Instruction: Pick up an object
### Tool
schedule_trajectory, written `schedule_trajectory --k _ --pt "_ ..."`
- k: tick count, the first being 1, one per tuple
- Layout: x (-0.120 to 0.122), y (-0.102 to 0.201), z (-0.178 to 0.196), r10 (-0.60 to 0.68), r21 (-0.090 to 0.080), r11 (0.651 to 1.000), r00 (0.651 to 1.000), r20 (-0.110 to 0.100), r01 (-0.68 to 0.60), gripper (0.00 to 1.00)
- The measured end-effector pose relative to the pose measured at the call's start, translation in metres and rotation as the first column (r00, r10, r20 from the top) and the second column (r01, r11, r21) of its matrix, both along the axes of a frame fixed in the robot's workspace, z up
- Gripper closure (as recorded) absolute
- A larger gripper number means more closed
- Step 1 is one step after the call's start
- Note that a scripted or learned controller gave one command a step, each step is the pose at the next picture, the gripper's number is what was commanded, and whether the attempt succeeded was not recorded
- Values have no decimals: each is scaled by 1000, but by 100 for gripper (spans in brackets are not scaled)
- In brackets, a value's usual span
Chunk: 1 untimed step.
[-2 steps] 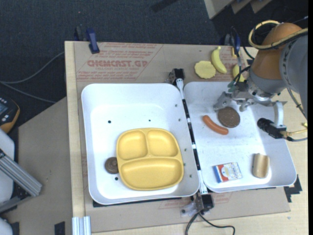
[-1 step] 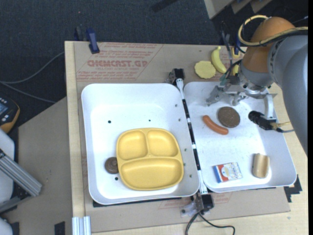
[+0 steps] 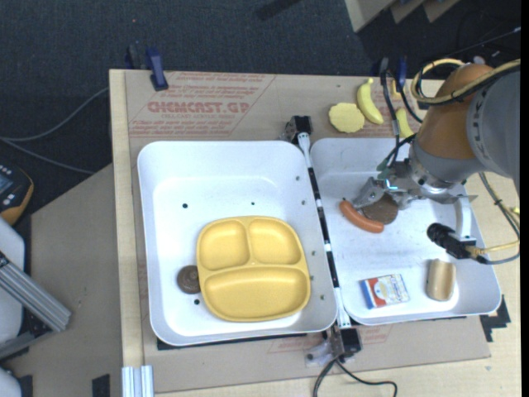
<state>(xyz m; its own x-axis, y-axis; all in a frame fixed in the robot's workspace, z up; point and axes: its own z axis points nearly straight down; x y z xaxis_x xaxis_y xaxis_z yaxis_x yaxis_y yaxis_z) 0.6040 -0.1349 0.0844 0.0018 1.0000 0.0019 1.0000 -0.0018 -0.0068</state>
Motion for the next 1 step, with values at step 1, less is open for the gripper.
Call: schedule_trajectory --k 1 --pt "4 0 12 2 -2 1000 1000 10 -2 100"
